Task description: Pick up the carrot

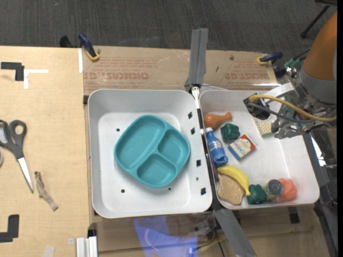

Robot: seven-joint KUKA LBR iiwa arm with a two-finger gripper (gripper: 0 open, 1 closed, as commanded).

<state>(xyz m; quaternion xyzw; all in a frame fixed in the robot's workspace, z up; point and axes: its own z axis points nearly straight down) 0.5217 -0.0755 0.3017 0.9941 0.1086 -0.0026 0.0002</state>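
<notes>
Gripper (278, 126) hovers over right bin's (300, 165) far right side; can't tell its opening, nothing visibly held. Carrot (217, 119) lies near the divider, top-left corner. Suggest approaching from above, straddling its thick middle, clear of bottle (216, 146).

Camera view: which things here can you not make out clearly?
- Pincer: cables and hoses cross it, so its state is unclear.
- Arm: cut off by the right edge.
- Carton: print too small to read.
- Grey item between the green and orange toys: too small to identify.
</notes>
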